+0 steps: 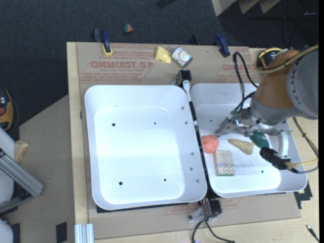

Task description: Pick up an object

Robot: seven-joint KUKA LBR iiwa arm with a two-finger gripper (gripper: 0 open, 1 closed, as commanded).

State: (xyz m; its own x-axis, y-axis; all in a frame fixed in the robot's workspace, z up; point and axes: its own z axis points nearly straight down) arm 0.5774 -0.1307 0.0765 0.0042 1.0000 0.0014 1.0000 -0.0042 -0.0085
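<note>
The right bin holds a pink-red ball by its left wall, a tan wedge to the ball's right, and a speckled rectangular block just in front of them. A teal-green thing lies partly under the wrist. My gripper hangs low over the middle of the right bin, just behind the tan wedge and to the right of the ball. Nothing shows held in it.
The left bin lies beside the right one. Behind the bins, on the cardboard sheet, lie a yellow piece and a small white-grey box. Blue clamps grip the sheet's far edge. The arm covers the right bin's far right side.
</note>
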